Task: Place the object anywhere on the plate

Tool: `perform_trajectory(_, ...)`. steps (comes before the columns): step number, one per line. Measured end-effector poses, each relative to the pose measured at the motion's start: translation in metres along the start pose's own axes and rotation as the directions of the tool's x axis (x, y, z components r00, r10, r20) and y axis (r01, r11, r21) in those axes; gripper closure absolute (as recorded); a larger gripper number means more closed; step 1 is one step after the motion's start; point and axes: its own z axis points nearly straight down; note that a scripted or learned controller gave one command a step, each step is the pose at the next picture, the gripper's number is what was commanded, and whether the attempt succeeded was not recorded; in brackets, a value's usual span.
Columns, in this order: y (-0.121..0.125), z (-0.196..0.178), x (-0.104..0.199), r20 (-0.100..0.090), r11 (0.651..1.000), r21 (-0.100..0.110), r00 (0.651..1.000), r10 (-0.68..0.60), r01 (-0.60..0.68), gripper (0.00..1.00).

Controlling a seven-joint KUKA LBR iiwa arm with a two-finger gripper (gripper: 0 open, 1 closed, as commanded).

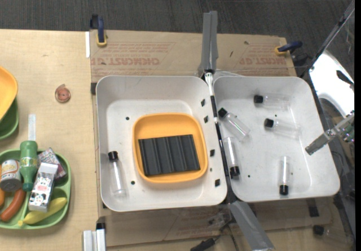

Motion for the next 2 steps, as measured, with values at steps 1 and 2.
perform_trajectory(1, 0.0, 0.0384, 0.0004, -0.001, 1.0, 0.0, 1.0, 0.019, -0.019, 0.0)
perform_trajectory(2, 0.0004, 0.0299, -0.0004, 0.0, 1.0, 0.0, 1.0, 0.02, -0.02, 1.0)
